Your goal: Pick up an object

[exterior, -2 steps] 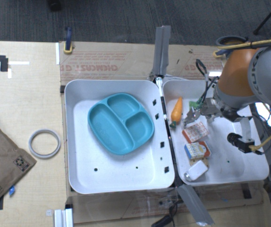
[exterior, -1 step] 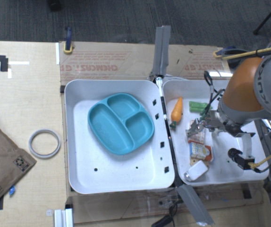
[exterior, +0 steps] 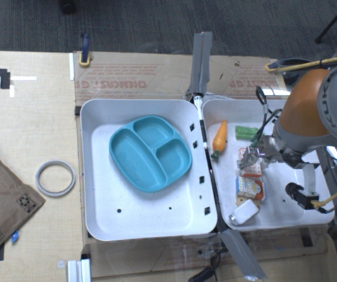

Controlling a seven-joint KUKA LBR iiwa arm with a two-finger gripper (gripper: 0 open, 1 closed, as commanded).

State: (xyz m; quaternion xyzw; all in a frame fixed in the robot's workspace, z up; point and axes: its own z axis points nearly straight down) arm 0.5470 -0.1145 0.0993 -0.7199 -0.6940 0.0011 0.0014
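Your tool (exterior: 252,155) sits low in the right bin (exterior: 274,219), over a small printed packet (exterior: 250,187); whether it is open or closed on anything you cannot tell, since the wrist and cables cover it. The packet looks light, thin and crinkly, likely to slip or fold, so take it across its narrow width. The carrot (exterior: 219,136) nearby looks firmer and rounder, easier to pinch mid-body. A green item (exterior: 246,133) and a white piece (exterior: 244,211) are too small to identify.

A tape ring (exterior: 56,177) and a brown cardboard box (exterior: 1,204) lie on the bench (exterior: 27,122), left of the bins
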